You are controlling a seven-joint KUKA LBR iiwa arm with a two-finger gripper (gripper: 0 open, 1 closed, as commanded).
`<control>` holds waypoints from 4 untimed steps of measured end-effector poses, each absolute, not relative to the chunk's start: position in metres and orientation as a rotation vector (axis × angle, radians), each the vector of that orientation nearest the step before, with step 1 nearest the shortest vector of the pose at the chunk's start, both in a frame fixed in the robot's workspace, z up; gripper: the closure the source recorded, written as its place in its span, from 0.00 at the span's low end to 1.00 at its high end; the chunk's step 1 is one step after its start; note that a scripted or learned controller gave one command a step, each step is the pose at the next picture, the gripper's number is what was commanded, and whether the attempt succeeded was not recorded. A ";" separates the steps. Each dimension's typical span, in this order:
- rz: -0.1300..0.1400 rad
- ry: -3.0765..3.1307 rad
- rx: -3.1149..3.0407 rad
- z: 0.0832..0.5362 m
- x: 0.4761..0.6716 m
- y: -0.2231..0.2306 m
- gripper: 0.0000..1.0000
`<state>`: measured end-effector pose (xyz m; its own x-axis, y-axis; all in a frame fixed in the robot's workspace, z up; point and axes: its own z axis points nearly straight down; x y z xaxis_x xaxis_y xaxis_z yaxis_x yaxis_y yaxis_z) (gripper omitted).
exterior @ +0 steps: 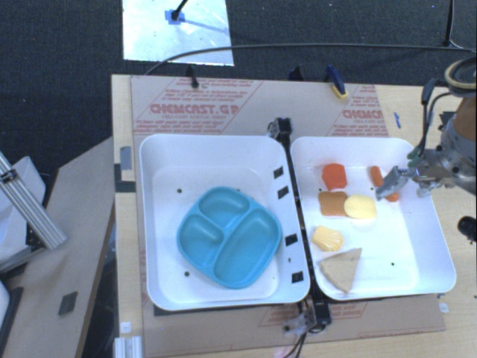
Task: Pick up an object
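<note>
Gripper [393, 187], fingers' spread impossible to tell, hovers at the right bin's [428, 274] upper right, over a small orange piece [377, 174]. Left of it cluster an orange block [334, 176], tan slab [332, 203], yellow disc [360, 207], and beige wedge [341, 268]. Lower right floor lies bare. Arm enters from the right edge.

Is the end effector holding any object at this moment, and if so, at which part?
It cannot be told. The end effector hangs over a small orange piece in the right bin, hiding any contact.
</note>
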<state>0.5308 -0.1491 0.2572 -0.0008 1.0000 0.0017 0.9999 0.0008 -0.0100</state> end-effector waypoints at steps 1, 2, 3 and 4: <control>-0.001 -2.227 -2.218 0.263 0.533 -0.149 0.00; 0.001 -2.223 -2.220 0.216 0.538 -0.157 0.00; 0.001 -2.223 -2.220 0.164 0.544 -0.165 0.00; 0.002 -2.221 -2.219 0.104 0.538 -0.168 0.00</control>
